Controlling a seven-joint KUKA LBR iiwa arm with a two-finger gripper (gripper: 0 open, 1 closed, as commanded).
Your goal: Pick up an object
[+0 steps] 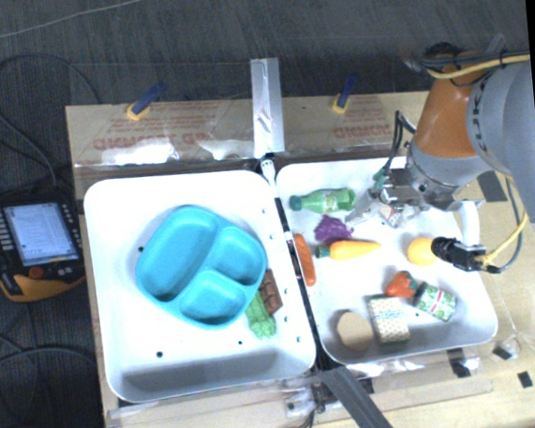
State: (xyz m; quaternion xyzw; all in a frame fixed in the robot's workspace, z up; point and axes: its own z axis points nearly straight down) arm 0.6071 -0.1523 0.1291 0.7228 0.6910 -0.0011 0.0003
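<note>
My gripper (390, 196) hangs over the back right part of the right bin (485, 324), at the end of the grey arm with the orange band (447, 125). Just left of it lies a green bottle (323, 199). Below the bottle sit purple grapes (332, 228) and a yellow piece with an orange tip (351, 247). A yellow lemon (420, 252) lies below the gripper. Nearer the front are a red-orange item (399, 285), a green and red can (434, 301), a checkered box (388, 319) and a tan round object (352, 328). An orange carrot (304, 258) lies along the left wall.
The left bin (131, 363) holds a blue divided plate (202, 262), with a green item (261, 317) and a brown piece (271, 295) at its right side. A black cable end (455, 253) hangs by the lemon. A teach pendant (30, 241) lies left of the bench.
</note>
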